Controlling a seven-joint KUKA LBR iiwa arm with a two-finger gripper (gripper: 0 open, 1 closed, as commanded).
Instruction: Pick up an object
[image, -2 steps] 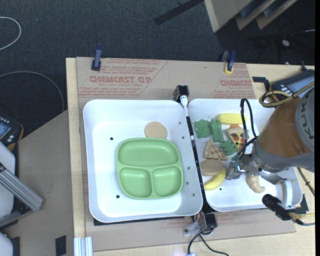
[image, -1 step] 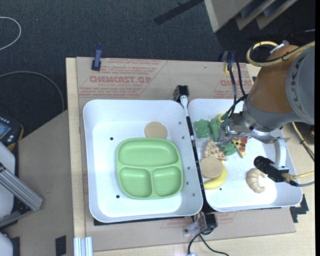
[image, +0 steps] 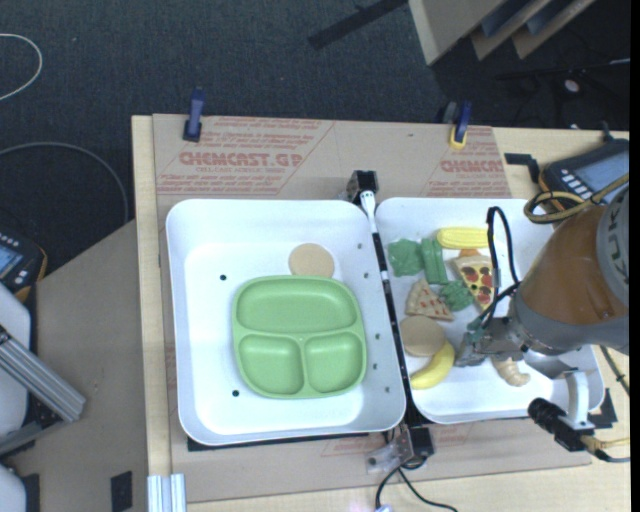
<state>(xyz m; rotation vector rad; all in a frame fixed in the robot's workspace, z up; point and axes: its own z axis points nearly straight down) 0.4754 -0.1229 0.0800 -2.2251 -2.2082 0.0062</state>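
End effector low in right bin (beside banana)

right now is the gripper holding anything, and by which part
Cannot be told. The gripper is down in the right bin beside the banana's upper end, but the view does not settle a hold.

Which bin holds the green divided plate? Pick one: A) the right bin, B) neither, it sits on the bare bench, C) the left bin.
C: the green divided plate lies in the left bin beside a round tan disc, while the right bin holds the toy food such as the banana and corn.
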